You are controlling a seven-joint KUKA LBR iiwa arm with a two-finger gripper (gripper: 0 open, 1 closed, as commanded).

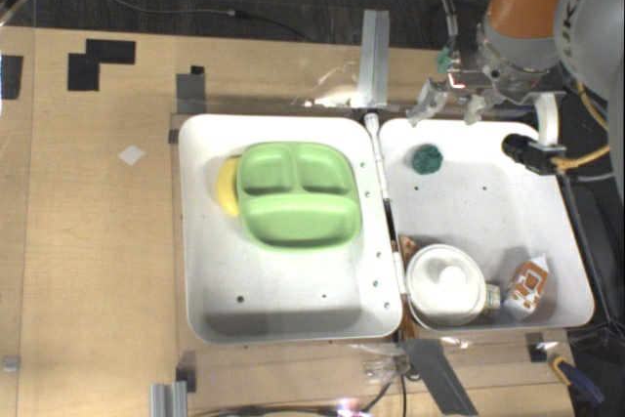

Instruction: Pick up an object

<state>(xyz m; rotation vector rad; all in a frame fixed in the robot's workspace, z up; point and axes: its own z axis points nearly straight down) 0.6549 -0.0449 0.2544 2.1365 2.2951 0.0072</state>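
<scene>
Desk: Objects for picking, near to far?

Photographer: Nearest the camera, in the right bin [566,239], a white round cup [444,283] lies at the front edge with a small orange-and-white packet [527,285] just beside it. Farther back in that bin, a dark green ball [426,158] sits alone. The left bin [200,239] holds a green divided plate [295,193] with a yellow piece [228,187] tucked under its left side.

Desk: And the arm?

Photographer: At the far rim of the right bin, the pincer [448,104] hangs spread, its two fingers apart, pinching nothing and touching nothing that I can see.

Desk: Best approach?

Photographer: My judgement: the green ball is closest to the pincer and has clear space around it. Centre above it, come straight down with the fingers wide, and close low on it so it doesn't roll away.
</scene>
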